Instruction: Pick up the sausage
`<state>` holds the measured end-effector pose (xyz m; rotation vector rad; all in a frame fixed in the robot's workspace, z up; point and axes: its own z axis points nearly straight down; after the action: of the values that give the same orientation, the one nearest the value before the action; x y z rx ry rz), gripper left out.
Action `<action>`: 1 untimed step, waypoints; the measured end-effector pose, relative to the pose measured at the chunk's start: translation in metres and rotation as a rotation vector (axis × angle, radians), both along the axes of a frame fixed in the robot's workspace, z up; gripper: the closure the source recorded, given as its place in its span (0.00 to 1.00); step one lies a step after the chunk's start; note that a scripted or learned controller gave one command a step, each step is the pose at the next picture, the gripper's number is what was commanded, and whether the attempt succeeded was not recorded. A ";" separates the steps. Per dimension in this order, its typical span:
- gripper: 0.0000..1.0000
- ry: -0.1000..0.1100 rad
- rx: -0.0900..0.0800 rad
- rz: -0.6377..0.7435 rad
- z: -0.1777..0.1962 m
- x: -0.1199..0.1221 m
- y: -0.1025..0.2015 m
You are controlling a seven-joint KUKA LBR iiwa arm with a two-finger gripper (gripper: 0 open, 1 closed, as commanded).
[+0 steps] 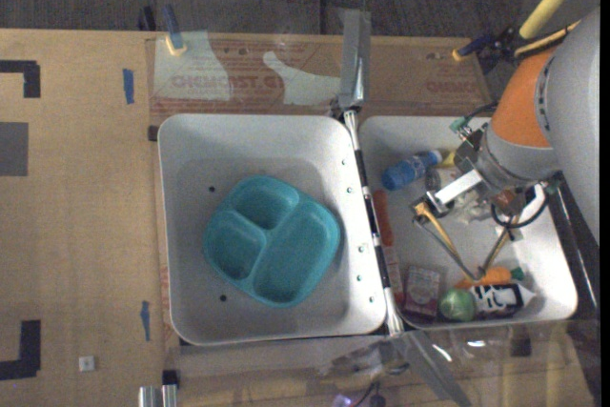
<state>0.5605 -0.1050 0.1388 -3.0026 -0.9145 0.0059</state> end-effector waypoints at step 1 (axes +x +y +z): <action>1.00 -0.005 -0.001 0.371 0.046 0.047 0.067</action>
<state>0.6073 -0.0377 0.1846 -2.7850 -1.4541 -0.0001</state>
